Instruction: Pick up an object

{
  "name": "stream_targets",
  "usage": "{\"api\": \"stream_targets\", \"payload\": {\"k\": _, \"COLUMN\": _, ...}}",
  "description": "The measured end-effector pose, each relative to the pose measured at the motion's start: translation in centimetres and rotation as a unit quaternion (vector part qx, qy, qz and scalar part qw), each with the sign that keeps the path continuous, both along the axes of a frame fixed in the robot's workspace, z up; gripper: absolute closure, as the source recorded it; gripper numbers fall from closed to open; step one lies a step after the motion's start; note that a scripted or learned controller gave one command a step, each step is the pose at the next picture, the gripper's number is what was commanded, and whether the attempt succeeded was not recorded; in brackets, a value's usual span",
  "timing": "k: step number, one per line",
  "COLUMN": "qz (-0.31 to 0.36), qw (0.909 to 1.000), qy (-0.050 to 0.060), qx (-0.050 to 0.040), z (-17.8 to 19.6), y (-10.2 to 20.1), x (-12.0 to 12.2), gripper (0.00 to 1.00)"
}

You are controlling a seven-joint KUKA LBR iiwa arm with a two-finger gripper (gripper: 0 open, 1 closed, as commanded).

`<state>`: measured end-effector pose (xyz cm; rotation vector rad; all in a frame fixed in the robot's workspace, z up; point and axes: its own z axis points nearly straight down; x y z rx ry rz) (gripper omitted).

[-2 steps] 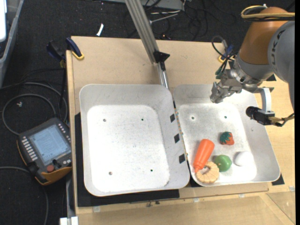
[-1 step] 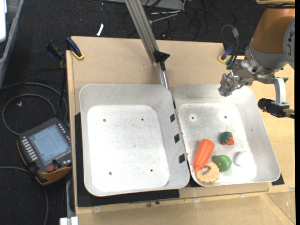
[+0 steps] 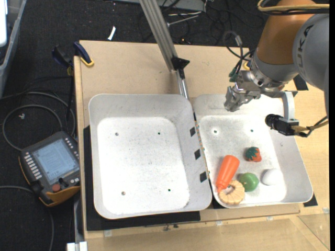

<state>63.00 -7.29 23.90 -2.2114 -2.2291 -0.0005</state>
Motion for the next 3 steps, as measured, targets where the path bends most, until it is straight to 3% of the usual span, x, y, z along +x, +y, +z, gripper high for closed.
{"api": "stream_targets", "payload": {"k": 3, "qz": 0.001, "qw": 1.0000, "qy": 0.000, "qx": 0.0002, "z": -2.4, "y": 16.2, "x": -1.0, "gripper": 1.00}}
